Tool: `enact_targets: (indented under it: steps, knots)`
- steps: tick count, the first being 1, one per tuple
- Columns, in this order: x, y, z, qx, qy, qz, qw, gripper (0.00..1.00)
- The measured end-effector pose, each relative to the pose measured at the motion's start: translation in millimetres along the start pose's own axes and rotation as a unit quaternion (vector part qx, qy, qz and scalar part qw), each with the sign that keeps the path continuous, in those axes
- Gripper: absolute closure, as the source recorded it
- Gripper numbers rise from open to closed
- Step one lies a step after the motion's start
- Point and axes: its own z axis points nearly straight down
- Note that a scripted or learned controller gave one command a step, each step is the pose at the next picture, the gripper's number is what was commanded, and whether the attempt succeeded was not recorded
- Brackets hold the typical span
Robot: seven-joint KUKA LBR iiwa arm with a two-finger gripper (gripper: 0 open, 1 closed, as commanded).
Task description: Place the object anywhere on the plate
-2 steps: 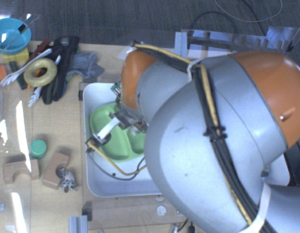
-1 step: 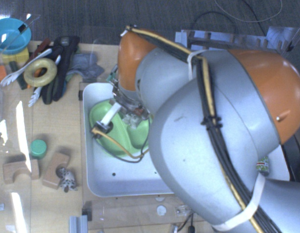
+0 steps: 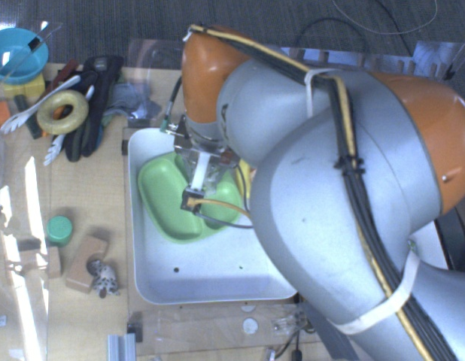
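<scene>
A light green plate [image 3: 163, 195] lies in the upper left part of the white bin [image 3: 210, 280]. My gripper [image 3: 210, 164] hangs low over the plate's right half, with the orange wrist band [image 3: 206, 74] just above it. The big grey arm covers the gripper's tip and the plate's right edge. I cannot make out any object at the gripper or on the visible green surface.
Left of the bin, the wooden bench holds a blue bowl [image 3: 18, 51], a yellow ring [image 3: 63, 111], white spoons [image 3: 59, 138], a black item [image 3: 93, 107], a green cap [image 3: 59, 230], a wooden block [image 3: 86, 262] and a small spotted figure [image 3: 104, 279].
</scene>
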Motion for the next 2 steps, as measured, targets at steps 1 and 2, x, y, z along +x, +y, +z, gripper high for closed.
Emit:
enact_targets:
  steps: [1,2]
  knots:
    - [-4.0,-29.9,3.9,-0.045,0.041,0.228,0.9718,1.00]
    - [7.4,-1.4,10.0,-0.014,0.017,0.258,0.9660,1.00]
